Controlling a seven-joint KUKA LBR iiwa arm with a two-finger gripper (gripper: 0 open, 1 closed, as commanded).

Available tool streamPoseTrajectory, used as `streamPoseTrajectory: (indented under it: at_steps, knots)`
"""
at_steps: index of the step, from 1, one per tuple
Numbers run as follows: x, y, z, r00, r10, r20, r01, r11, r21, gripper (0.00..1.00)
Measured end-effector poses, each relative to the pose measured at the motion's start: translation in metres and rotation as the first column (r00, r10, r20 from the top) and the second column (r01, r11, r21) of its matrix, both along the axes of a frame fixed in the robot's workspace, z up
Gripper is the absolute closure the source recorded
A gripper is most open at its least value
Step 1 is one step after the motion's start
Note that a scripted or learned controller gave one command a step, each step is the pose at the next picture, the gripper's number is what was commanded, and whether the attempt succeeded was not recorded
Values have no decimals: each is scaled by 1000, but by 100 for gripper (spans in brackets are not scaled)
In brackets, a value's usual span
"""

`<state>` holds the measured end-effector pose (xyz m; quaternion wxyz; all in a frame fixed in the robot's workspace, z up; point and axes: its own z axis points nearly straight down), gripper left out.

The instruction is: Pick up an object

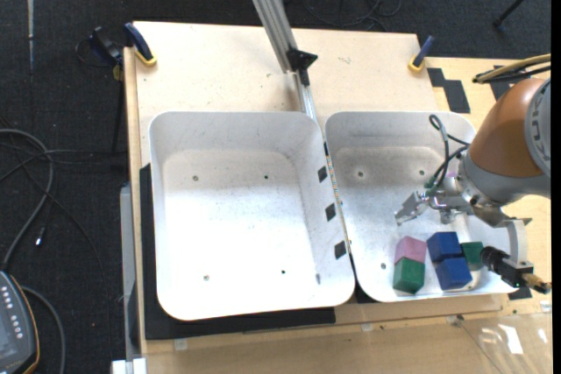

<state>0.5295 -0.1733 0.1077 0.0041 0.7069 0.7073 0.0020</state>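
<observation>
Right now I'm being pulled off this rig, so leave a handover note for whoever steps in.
Gripper: over the right bin, above the block cluster; nothing seen held.
Things: pink block on green block, two blue blocks and a small green piece by the right bin's near edge. Left bin beside it.
Done: no pick yet.
Left: grasp one block and lift.
</observation>
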Motion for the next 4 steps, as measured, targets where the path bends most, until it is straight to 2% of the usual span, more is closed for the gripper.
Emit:
streamPoseTrajectory:
  at_steps: [1,2,3,4]
  knots:
    - [15,-2,-13,1000,2,-7,-2,1000,2,0]
    - [-39,9,-11,1000,-1,2,1,1000,-1,0]
    - [36,-46,-11,1000,2,-2,-2,1000,-2,0]
    - [85,-22,-10,1000,0,-3,0,1000,-5,0]
